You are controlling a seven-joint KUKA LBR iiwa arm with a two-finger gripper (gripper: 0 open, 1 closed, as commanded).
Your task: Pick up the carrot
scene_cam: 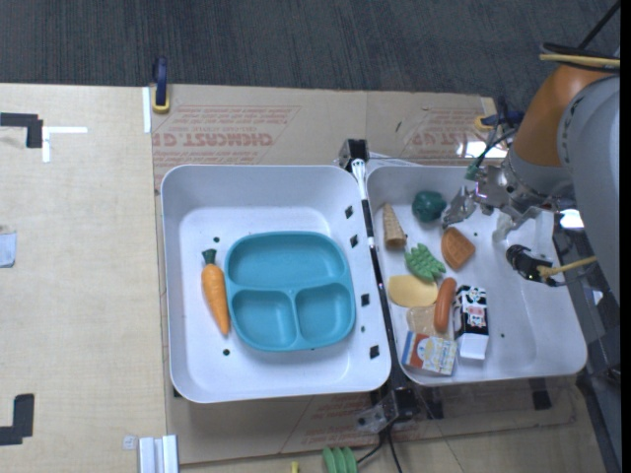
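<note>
Carrot (215,295) lies in the left bin (187,363), on the white floor just left of the teal tray (292,291), close beside its left rim; I can't tell if they touch. Green top points far, tip points near. Nothing is on it.

Tray has three compartments and sits mid-bin.

Right bin (542,348) holds the clutter: cone (394,226) by the left wall, dark green ball (428,205) at the far end, green leafy piece (425,262), brown bread-like piece (457,248), yellow item (411,290), sausage (445,304), milk carton (474,320), small box (431,354) at the near edge.

Gripper (483,200) hangs over the right bin's far end, beside the ball and above the bread piece, well apart from the carrot. I can't tell how the jaws stand; I see nothing between them.

Arm (557,131) enters from the right.
</note>
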